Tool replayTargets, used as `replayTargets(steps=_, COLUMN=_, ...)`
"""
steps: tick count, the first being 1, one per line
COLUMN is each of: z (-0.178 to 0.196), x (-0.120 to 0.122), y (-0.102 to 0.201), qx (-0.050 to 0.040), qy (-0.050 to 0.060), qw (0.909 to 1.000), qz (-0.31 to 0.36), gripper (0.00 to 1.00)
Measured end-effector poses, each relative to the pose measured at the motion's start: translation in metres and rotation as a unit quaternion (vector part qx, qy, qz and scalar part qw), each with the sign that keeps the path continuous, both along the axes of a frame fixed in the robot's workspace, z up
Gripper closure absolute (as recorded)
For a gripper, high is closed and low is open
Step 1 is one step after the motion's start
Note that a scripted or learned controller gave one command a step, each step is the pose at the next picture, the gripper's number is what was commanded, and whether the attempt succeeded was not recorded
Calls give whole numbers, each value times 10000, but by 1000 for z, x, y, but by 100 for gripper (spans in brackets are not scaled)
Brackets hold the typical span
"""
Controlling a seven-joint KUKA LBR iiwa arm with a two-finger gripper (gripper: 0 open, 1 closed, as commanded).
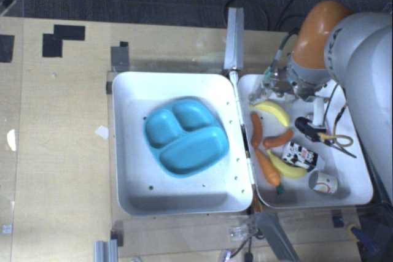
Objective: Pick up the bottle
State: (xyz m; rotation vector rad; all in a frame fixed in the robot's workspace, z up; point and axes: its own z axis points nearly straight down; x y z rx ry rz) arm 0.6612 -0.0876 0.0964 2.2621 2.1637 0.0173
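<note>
The gripper (269, 88) is at the top left corner of the right bin (362, 193), low over the white floor. It is too hard to see if it is spread wide or closed up, and nothing can be seen held in it. Just below it lies a yellow banana (273, 112). To the lower left of the banana is a red sausage (256, 129), close by the bin's left wall, and another sausage (278, 139) lies near it. Lower down are a carrot (268, 169) and a second banana (290, 167), with a black and white pack (301, 155) on top of it. Its marks are too small to read. What looks like the bottle (323, 182), small and white, lies on its side in the lower right of this bin, well apart from the gripper. Its label cannot be read. In the left bin (132, 193) sits a blue tray (186, 137).
</note>
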Motion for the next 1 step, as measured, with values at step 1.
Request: replayTargets(steps=1, z=89, x=9, y=55, qx=7, qy=52, qw=9999, qz=-154, gripper=0)
